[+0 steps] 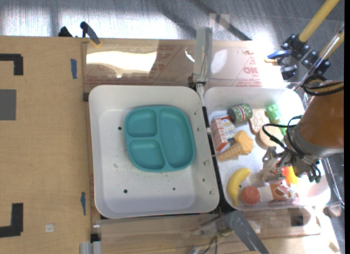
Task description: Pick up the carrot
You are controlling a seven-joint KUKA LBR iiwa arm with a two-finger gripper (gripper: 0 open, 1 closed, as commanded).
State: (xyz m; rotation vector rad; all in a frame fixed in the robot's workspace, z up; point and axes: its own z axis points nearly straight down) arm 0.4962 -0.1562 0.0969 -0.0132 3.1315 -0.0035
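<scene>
**Carrot: light, hard, slick. Grab mid-body, across the width**

Location: small orange piece, prob. the carrot point(289, 174), in the right bin point(249, 90), close to its right edge and toward the near edge. Partly hidden under the arm's wrist, so shape and lie not fully readable. Wedged in a crowd: boxed snack point(282, 193) just beside it toward the near edge, red round fruit point(250, 194) and banana point(238, 184) farther along that edge toward the bin's left wall.

Gripper point(276, 166): low over the same patch, right by the orange piece. Claw state: can't tell from this angle. No proof of anything pinched.

Handling, as a judgement:
- Prob. toy plastic, so v. light. No real load on the wrist.
- Stiff, won't squash. Firm squeeze OK, not fragile.
- Smooth and tapered, so likely slippery. Apt to squirt out toward the thin end if pinched there.
- Round section, so apt to roll or skid on the bin floor when nudged.

Where to hold: thick mid-section, closing across the short axis, not at the tip. Best to come straight down, clear of the boxed snack, to avoid a double grab. Worth checking the lift before trusting it.
</scene>
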